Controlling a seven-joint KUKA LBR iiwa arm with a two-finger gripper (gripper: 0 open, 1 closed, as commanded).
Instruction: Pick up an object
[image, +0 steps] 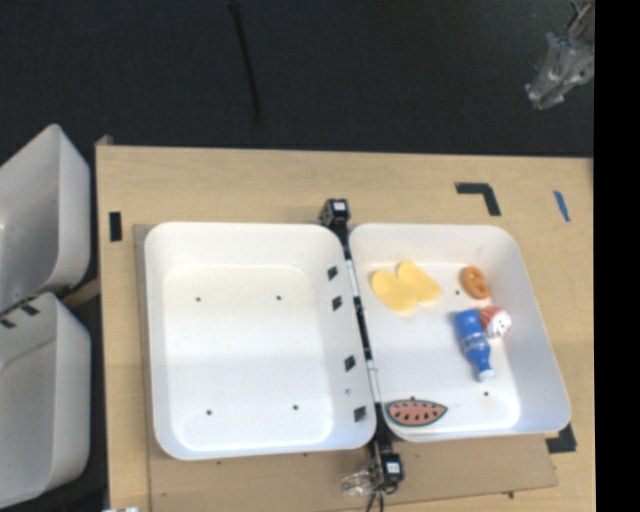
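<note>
No text, label, brand or number can be read anywhere. The bench (250, 185) carries only plain marks near its far right corner: a black angle mark (480, 196) and a short blue stripe (562, 206).

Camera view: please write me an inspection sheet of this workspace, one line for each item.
Surface: wooden bench bearing a left bin and a right bin, side by side.
Job's things: in the right bin, a yellow piece, orange ring, blue bottle, small red-and-white toy, watermelon slice.
Clutter: nothing seen.
Grippers: gripper at top right, blurred, away from both bins.
Cables: thin dark line above the bench, maybe a cable.
Surroundings: white boxes at left.
</note>
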